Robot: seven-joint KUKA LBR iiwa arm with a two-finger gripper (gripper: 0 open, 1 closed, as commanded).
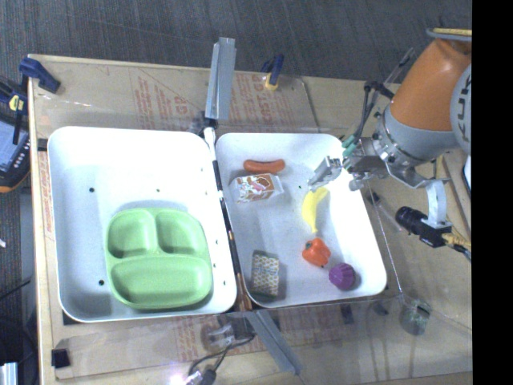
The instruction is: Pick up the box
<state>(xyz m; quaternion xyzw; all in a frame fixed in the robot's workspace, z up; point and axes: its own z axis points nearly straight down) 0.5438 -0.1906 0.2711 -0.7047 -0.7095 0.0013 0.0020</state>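
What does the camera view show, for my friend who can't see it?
The tool hovers over the right bin, just above a banana, with the box lying apart to its left. The left bin holds a green tray.

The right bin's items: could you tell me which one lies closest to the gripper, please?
The banana, just below the gripper; the sausage and box lie further left.

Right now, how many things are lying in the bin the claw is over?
6: a sausage at the back, a box, a banana, an orange pepper, a purple fruit, and a patterned packet in front.
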